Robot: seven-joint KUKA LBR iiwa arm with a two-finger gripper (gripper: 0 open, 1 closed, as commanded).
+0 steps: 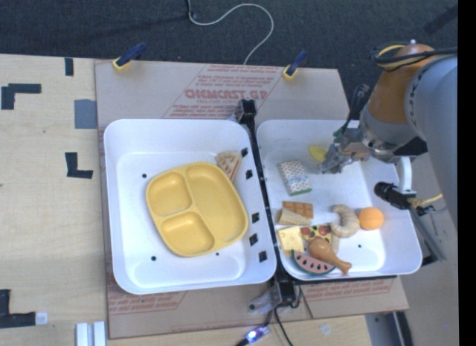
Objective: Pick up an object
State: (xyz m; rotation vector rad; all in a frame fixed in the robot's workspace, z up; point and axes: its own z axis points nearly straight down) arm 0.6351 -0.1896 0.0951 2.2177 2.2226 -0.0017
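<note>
The right bin (387, 263) holds several toy foods: a pale green packet (296, 177), a toast slice (297, 212), a cheese wedge (291, 240), a pizza piece (321, 231), a beige curved piece (345, 220), an orange ball (370, 219), a chicken drumstick (328, 253) and a watermelon slice (310, 266). My gripper (332, 161) is low at the bin's upper right, beside a small yellow object (318, 153) that lies just left of it. Whether the yellow object sits between the fingers is unclear.
The left bin (126, 248) holds a yellow divided plate (196, 208) and a wafer-like piece (229, 163) at its upper right. A black divider (256, 188) separates the bins. The arm's orange band (393, 91) and grey body crowd the right side.
</note>
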